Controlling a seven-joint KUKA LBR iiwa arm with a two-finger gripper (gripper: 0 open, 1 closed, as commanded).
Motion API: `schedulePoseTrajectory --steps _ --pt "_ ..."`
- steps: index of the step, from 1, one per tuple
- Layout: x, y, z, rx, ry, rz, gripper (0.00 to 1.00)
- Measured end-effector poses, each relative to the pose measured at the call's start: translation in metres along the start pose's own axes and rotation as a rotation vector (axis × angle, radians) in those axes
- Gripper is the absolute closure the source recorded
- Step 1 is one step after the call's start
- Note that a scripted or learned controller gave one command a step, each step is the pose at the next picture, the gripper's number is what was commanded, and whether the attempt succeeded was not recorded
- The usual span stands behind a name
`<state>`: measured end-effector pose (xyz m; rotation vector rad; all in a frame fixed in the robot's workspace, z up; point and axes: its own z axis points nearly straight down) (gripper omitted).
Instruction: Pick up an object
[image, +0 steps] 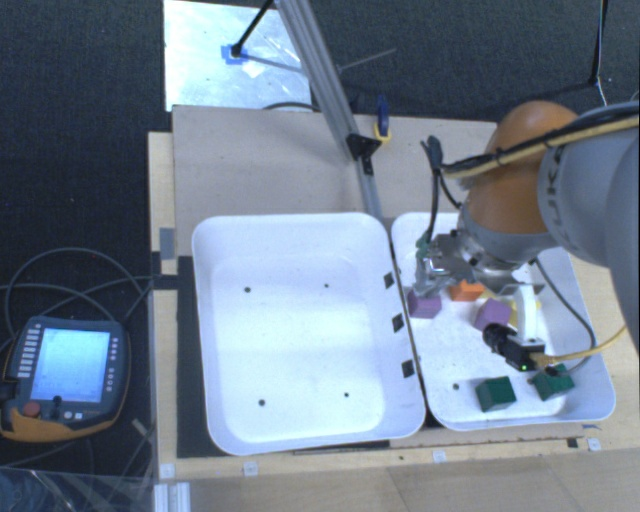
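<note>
- The gripper (432, 272) hangs low in the right bin (590, 400), just above a purple block (425, 305); whether it is apart or together, I cannot tell.
- Nothing is visibly held; the step looks like the descent to grasp.
- Nearby lie an orange block (466, 292), a second purple block (492, 314) and two green blocks (495, 393).
- Next: settle squarely over the block, close, then lift clear of the bin wall.

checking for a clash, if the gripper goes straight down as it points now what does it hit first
Most likely the purple block, which sits right below the gripper near the right bin's left wall. Depth is unclear from this slanted view.
</note>
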<state>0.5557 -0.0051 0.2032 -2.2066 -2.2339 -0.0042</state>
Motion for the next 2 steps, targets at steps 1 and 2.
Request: schedulePoseTrajectory --steps 1,2 --pt "0.058 -0.002 -0.015 -0.002 0.0 -0.001 1.0" --pt "0.104 0.012 -0.017 -0.002 0.0 0.002 1.0"
